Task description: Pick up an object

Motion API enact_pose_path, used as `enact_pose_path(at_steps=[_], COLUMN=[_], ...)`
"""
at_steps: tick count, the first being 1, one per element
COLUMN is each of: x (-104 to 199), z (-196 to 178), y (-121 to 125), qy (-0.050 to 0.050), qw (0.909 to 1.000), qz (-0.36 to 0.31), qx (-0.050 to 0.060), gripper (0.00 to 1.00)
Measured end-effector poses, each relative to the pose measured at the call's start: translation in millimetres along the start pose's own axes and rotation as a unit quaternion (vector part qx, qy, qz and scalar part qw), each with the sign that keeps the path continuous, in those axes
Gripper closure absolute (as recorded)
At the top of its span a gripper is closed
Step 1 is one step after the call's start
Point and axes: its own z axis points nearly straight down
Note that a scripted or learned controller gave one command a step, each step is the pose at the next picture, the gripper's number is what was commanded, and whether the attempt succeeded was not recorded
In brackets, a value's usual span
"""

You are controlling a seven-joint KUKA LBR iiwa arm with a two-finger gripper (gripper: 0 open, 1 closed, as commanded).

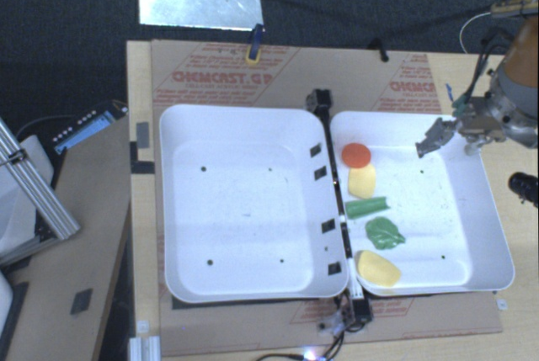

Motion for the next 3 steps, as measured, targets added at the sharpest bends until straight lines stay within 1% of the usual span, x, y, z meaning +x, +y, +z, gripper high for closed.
enact_pose_path(at_steps=[1, 2, 3], x=[87, 109, 108], z=[99, 93, 81], y=[54, 35, 36], qy=[0.002, 0.001, 0.0], qw=[1.0, 1.0, 1.0], qz=[-0.005, -0.002, -0.001], qx=[0.003, 0.002, -0.001], gripper=[0.0, 0.0, 1.0])
